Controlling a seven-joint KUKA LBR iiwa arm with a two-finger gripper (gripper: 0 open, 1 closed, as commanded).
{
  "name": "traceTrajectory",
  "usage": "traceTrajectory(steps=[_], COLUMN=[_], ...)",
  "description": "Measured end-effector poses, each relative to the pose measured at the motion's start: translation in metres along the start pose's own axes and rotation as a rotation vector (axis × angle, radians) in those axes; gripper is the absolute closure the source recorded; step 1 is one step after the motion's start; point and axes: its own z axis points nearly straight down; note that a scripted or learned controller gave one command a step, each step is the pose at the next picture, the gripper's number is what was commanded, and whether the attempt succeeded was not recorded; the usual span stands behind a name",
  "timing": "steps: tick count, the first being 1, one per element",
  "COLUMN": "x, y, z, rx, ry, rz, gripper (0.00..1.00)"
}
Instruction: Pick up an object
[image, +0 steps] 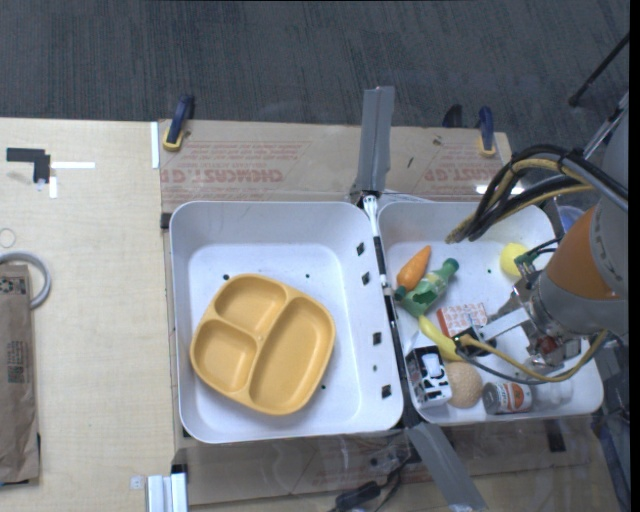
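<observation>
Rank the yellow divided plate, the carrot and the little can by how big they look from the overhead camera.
1. Yellow divided plate, by far the largest.
2. Carrot.
3. Can.
Carrot and can look close in size, so their order is unsure.

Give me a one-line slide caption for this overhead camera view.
KUKA arm reaches over the right bin of toy food, including a carrot, while a yellow divided plate sits in the left bin.

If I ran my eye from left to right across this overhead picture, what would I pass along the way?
Brown paper bag at the left edge → yellow divided plate in the left bin → toy carrot in the right bin → green bottle → small can → the robot arm with its orange band.
</observation>
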Motion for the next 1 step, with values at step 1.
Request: traceTrajectory(steps=[1], x=[-0.0112], y=[0.0463], z=[-0.0281], rx=[0.02], ry=[-0.001], rz=[0.056], gripper=[0.0])
